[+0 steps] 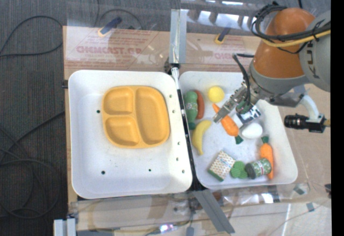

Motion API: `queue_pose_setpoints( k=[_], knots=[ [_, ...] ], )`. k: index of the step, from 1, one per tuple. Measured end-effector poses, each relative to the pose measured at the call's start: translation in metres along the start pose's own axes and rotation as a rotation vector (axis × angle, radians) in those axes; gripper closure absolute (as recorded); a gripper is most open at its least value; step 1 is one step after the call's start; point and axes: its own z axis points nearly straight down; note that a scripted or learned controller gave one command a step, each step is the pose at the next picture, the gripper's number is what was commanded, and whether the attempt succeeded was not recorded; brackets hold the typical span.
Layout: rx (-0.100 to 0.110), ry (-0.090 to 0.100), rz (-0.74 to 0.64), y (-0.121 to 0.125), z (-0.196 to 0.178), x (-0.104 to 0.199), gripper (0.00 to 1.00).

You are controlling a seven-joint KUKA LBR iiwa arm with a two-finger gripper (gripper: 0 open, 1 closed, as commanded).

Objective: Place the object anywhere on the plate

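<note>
A yellow-orange plate (pixel 135 116) with three compartments lies in the left bin (pixel 86 176). The right bin (pixel 287 167) holds the loose objects: a small carrot (pixel 230 126), a white egg (pixel 251 131), a lemon (pixel 216 93), a banana (pixel 201 135), a green vegetable (pixel 191 107) and a red-orange piece (pixel 200 105). My gripper (pixel 235 113) hangs over the middle of the right bin, just above the small carrot and beside the egg. Its fingers (pixel 223 113) stand apart, open, with nothing between them.
Along the right bin's front lie a small patterned box (pixel 221 165), a broccoli piece (pixel 238 170), a green can (pixel 259 168) and a second carrot (pixel 266 155). A raised divider (pixel 183 122) separates the bins. The arm's orange band (pixel 285 41) looms over the back right.
</note>
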Motion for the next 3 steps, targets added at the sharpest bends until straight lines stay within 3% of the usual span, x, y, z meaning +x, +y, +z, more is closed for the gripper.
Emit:
queue_pose_setpoints(
  k=[1, 2, 3],
  knots=[
    [-0.002, 0.003, -0.007, 0.059, 0.034, 0.032, 1.0],
    [-0.004, 0.001, -0.175, 0.12, 0.02, 0.081, 1.0],
    [-0.003, 0.001, -0.175, 0.12, 0.021, 0.081, 0.0]
  ],
)
